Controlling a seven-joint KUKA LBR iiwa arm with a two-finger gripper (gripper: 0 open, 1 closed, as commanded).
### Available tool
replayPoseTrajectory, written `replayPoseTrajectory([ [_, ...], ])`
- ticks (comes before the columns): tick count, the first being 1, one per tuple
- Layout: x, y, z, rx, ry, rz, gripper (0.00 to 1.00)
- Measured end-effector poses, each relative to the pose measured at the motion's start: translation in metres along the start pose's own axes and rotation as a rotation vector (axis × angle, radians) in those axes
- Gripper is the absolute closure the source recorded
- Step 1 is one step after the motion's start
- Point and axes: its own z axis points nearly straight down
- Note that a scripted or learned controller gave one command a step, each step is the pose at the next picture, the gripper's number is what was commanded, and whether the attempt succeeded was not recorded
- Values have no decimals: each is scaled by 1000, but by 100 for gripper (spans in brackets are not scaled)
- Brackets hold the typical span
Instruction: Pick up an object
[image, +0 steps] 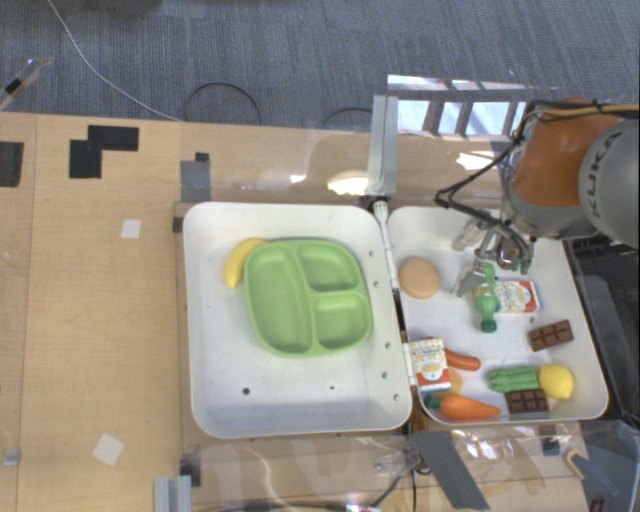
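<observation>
Bench inventory, seen from above at a slant.

Left bin: white and shallow, at centre frame. It holds a green divided plate with three compartments, and a yellow banana tucked against the plate's upper-left edge, partly under it.

Right bin: white, touching the left bin along its right side. Contents: a tan round bun at upper left; a green bottle near the middle; a small white packet with red print just beside the bottle on its right; a brown chocolate bar toward the right edge; a small white carton at lower left; two orange carrots by the carton; a green ridged vegetable; a yellow lemon just right of it; a second chocolate piece below them.

Arm: grey with an orange band, entering from upper right. The gripper sits directly over the green bottle's top; whether its fingers grasp the bottle or stand released cannot be told.
</observation>
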Motion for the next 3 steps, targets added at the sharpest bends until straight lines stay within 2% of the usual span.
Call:
replayPoseTrajectory([
  [1, -4, 1, -15, -1, -14, -4, 100],
  [2, 15, 18, -174, 0, -14, -50, 100],
  [3, 98, 6, -20, -1, 10, -387, 100],
])
